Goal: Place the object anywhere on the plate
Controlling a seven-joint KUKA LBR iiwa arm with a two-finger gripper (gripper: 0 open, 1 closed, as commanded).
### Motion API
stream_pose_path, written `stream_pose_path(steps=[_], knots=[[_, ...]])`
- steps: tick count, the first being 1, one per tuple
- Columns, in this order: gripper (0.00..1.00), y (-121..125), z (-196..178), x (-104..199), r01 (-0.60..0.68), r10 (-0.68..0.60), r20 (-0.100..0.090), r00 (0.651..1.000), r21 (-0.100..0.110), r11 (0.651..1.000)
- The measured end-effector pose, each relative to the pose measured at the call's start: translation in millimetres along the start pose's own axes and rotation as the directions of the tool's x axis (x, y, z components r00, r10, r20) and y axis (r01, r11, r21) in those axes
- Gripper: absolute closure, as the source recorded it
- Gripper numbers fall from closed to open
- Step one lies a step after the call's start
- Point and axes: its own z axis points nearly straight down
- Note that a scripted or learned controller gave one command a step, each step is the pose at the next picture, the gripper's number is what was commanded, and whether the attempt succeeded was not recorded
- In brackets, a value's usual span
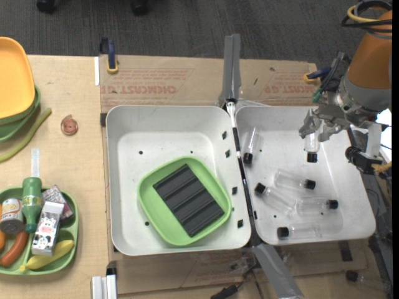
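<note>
- Camera view: gripper [312,143] above right bin [355,229], fingers closed on a clear black-capped vial [311,149] (held upright).
- Green plate [149,189] in left bin [124,129], well apart.

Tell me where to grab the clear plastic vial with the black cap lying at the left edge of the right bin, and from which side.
Grip the clear plastic vial with the black cap across the middle of its clear barrel, coming straight down. It lies flat, running top to bottom with its cap nearest the camera, close beside the right white bin's left wall, so closing across its narrow width looks best.
</note>
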Motion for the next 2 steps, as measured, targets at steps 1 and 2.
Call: stream_pose_path(steps=[1, 2], knots=[[0.0, 0.0, -0.1, 0.0, 0.0, 0.0, 0.0, 1.0, 0.0, 1.0], [0.0, 31.6, -2.2, -51.4, 0.079, -0.079, 0.001, 0.997, -0.002, 0.997]])
